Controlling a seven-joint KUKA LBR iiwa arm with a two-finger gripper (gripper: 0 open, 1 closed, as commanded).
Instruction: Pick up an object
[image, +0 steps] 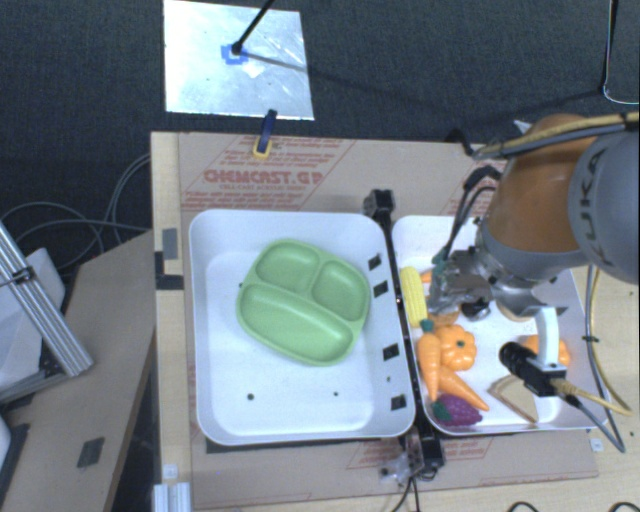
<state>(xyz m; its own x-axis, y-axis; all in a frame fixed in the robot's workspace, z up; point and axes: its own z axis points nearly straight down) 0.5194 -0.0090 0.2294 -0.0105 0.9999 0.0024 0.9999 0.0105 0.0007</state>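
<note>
Hanging over the right bin (575, 425), the pincer (455, 292) sits largely buried under the arm (545, 215); whether it is wide or narrow cannot be told; corn (411, 293) lies just left, pumpkin (457, 347) below, possibly partly hidden.

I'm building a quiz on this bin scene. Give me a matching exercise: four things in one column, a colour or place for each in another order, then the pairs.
Things:
1. divided plate
2. toy corn cob
3. toy grapes
4. toy pumpkin

Descriptions:
A. purple, near the right bin's front edge
B. green, in the left bin
C. orange, right bin
D. yellow, along the right bin's left wall

Pairs: 1-B, 2-D, 3-A, 4-C
</note>
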